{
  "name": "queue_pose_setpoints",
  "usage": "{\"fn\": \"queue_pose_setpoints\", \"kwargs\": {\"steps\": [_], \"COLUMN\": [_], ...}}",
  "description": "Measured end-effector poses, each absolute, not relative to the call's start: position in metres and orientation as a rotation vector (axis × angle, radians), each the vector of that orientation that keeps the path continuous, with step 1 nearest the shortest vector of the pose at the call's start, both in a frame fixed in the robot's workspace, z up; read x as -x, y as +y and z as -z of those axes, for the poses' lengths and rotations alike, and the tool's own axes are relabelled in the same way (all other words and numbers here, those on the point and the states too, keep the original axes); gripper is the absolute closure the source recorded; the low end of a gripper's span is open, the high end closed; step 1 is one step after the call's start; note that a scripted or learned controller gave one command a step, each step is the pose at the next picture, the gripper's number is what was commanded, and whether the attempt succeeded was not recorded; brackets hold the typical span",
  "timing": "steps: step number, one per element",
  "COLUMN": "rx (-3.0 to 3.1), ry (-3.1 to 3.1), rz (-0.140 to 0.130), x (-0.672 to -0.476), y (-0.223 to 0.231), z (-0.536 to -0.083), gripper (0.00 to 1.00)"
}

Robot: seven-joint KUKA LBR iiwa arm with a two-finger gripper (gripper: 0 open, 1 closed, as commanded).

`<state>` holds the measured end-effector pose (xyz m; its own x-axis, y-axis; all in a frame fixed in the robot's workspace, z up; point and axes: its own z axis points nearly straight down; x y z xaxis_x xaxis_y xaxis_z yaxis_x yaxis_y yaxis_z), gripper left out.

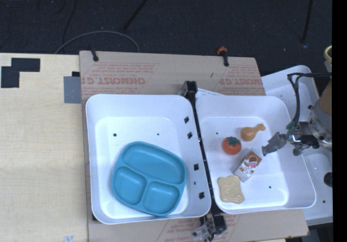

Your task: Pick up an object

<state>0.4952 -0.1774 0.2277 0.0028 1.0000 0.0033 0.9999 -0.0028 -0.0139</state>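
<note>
Our gripper [277, 143], fingers apart and holding nothing, hovers right of the small carton [248, 166]; we see a tomato [232, 145], drumstick [252, 132] and toast [231, 189] nearby.

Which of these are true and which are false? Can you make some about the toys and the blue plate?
1. The blue divided plastic plate lies in the left white bin. True.
2. The round red toy tomato sits on that plate. False: it is in the right white bin.
3. The small printed carton lies between the tomato and the flat tan toast-shaped piece. True.
4. The gripper holds the tan chicken-leg toy. False: the toy lies free in the bin.
</note>
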Motion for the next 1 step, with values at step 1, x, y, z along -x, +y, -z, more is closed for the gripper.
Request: {"fn": "queue_pose_setpoints", "kwargs": {"steps": [1], "rx": [2.219], "ry": [-2.219], "rz": [-0.002], "x": [-0.4975], "y": [-0.1774], "z": [-0.2333], "gripper": [0.0]}}
